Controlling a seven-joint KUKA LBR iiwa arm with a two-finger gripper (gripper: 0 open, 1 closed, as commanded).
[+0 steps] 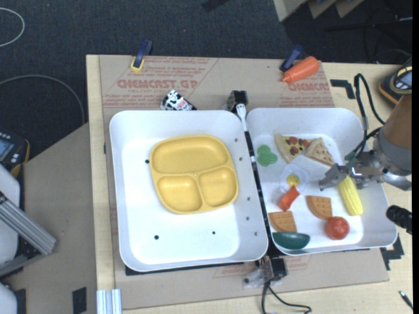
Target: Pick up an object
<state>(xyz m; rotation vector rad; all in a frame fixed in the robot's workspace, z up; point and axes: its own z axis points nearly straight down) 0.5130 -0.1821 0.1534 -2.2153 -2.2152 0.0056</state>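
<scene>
Far left of the end effector (340, 175), whose grip state I cannot tell, red "CHEMCAST GP" lettering (157, 84) marks the desk (209, 77).

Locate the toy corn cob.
The corn cob lies in the right bin, near its right side, just below the gripper and above the tomato.

Up beyond the pincer (337, 174) sits an orange clamp (301, 69). Far to its left lie a yellow clamp (139, 59) and, perhaps, a spotted toy (175, 101).
</scene>
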